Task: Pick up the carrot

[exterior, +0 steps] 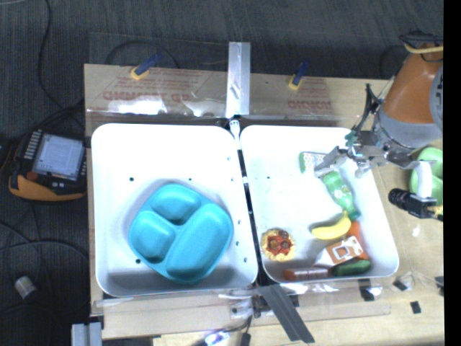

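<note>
I see the carrot [351,228] lying in the right bin [288,157], tucked just behind the yellow banana [330,229], while my gripper [346,156] hangs farther back over the green bottle [337,187], jaws spread apart and clamped on nothing, presumably lining up.

A wooden bench [101,78] stood on dark carpeted floor [43,49]. Left of the bench lay a small screened device [56,157], with cables [29,6] trailing behind it.
</note>
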`<state>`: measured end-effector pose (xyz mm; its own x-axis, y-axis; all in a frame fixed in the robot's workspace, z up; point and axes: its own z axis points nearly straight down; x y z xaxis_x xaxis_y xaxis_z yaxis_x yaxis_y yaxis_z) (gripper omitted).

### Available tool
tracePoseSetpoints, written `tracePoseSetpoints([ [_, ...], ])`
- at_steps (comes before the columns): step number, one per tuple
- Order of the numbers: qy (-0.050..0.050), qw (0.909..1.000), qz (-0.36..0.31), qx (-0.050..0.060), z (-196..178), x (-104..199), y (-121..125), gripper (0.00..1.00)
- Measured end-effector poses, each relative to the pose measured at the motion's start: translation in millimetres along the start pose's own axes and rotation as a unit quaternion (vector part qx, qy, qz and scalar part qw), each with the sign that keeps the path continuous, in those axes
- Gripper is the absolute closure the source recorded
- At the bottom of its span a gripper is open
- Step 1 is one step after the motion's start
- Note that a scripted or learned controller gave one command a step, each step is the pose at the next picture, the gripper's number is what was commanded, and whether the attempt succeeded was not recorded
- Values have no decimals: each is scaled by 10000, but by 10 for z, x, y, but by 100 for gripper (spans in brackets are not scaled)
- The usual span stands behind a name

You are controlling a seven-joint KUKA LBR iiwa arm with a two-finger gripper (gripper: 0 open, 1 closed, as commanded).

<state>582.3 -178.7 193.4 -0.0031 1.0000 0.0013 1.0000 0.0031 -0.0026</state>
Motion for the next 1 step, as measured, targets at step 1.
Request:
tracePoseSetpoints([
  [1, 0, 9992, -388, 7, 687, 558, -507, 0],
])
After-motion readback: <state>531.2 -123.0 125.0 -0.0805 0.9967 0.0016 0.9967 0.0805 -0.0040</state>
